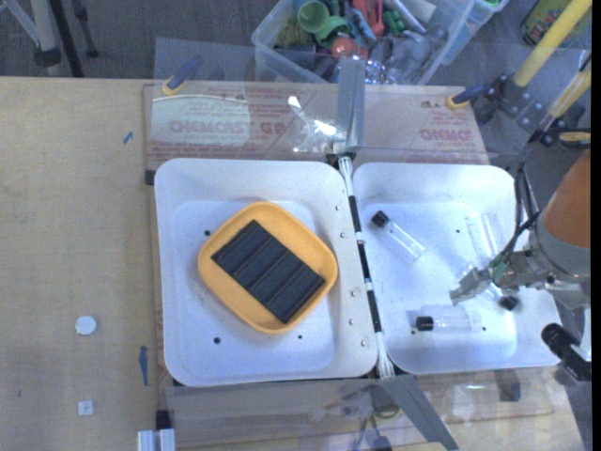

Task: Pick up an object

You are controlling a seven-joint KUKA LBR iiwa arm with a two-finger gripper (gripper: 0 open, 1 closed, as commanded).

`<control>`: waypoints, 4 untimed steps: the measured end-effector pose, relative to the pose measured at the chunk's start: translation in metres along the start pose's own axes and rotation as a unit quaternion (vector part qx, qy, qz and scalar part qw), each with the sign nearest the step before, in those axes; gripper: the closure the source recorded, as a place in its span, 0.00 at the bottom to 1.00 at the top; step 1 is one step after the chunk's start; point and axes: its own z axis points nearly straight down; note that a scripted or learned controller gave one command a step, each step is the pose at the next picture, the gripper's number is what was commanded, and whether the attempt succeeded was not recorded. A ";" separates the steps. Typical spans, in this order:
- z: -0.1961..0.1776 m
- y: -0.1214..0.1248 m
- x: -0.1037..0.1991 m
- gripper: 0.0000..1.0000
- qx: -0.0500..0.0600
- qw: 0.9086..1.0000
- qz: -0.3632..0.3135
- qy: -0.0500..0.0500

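I hung low over the right bin (413, 181), my gripper (481, 282) down near its floor on the right side, reaching in from the right edge of the bench. My fingers looked slightly parted with nothing between them, so I took myself as released and holding nothing.

What worried me most was the kind of thing lying within reach. The clear vials were see-through and round, so a close from above could squeeze one sideways and send it rolling away, or my fingertips could strike the bin floor before they got around it. The near vial (445, 323), black cap to the left, lay just beside my fingertips on their near-left side, apart from them and flat on the floor; if I closed where I was, I judged I would catch air. A second vial (398, 234), also black-capped, lay farther off toward the far left of the same bin. A faint clear piece (484, 233) lay just beyond my fingers on the far side; I could not tell what it was.

The yellow tray (268, 267) with its dark ribbed insert sat in the left bin (178, 252), well apart from me and tilted in its frame.
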 end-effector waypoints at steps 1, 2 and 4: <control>-0.109 0.062 -0.010 0.00 -0.001 0.999 -0.041 -0.001; -0.037 -0.005 -0.048 0.00 -0.001 0.997 -0.083 -0.001; 0.069 0.037 -0.067 0.00 -0.001 0.993 -0.114 0.004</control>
